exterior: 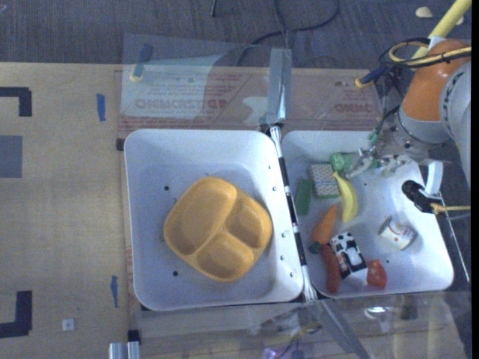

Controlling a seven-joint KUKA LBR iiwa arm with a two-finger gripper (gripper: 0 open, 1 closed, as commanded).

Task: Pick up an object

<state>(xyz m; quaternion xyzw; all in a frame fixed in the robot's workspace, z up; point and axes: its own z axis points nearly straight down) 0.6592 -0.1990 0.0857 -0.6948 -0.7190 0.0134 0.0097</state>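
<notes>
My gripper (372, 158) hangs over the far part of the right bin (434, 264), beneath the orange-banded wrist. Just left of it lies a small green piece (340, 160). A yellow banana (347, 199) lies below that, beside a checkered square pad (322, 179). Further left and nearer are a dark green vegetable (302, 196) and an orange carrot (325, 224). A black-and-white patterned block (347, 253), a red sausage shape (330, 268) and a red piece (376, 273) lie at the near side. A small white cup (397, 232) lies to the right.
The left bin (150, 163) holds a yellow divided plate (218, 228). A metal divider (278, 96) runs between the bins at the back. Clear plastic sheets lie behind the bins, and bare wood bench extends to the left.
</notes>
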